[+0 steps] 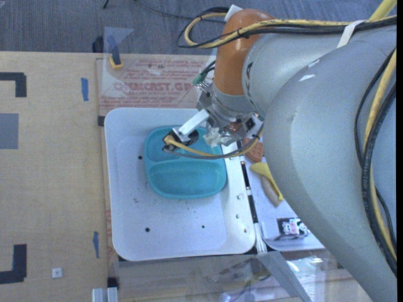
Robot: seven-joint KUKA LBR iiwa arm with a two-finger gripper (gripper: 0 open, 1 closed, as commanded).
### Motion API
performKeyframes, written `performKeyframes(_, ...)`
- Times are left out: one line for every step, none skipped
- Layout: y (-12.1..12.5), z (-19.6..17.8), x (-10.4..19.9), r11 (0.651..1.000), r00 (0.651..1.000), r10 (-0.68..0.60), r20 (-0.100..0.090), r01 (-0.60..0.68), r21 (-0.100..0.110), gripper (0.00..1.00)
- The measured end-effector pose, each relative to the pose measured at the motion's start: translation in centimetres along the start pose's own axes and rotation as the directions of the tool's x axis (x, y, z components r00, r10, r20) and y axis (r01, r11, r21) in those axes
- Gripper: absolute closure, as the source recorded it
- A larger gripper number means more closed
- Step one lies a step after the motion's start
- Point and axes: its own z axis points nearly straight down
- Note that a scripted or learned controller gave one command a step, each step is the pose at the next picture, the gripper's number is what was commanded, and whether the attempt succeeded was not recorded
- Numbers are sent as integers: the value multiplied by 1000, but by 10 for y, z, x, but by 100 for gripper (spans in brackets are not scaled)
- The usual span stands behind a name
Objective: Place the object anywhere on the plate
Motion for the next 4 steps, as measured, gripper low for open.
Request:
performKeyframes(-1,-10,1,1000,1000,-3,0,3,1,100)
performKeyframes(-1,-10,1,1000,1000,-3,1,3,1,0)
performKeyframes(-2,-20,2,1000,1000,-5,1,5,1,100)
performKeyframes(-2,-20,2,1000,1000,-6,1,6,1,0)
